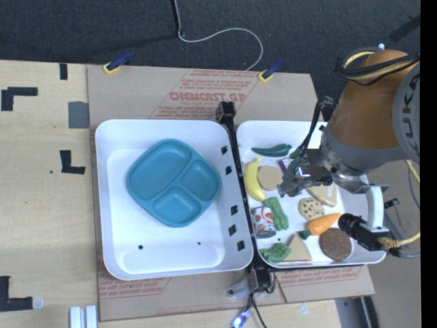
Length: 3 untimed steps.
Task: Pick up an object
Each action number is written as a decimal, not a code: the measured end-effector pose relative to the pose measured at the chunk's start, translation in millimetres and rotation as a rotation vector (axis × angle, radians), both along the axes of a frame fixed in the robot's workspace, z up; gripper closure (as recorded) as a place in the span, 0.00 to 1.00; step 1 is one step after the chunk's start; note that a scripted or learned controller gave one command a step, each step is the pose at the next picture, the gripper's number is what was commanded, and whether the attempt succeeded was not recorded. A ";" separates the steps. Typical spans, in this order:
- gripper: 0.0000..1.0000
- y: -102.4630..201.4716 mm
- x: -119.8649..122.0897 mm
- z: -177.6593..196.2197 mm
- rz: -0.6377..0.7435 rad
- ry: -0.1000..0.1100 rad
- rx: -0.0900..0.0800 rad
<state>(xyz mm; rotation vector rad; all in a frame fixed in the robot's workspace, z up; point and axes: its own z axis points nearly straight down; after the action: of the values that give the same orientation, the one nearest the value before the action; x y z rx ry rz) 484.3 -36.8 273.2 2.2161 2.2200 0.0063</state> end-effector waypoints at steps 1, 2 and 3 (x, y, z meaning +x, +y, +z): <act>1.00 11.0 53.5 -86.6 0.001 0.010 0.000; 1.00 7.6 0.1 49.6 0.000 -0.005 0.001; 1.00 22.0 -2.2 -42.9 -0.001 0.017 0.001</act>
<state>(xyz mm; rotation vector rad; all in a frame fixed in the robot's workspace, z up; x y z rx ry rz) 482.1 -14.8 230.4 2.2259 2.2276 -0.0116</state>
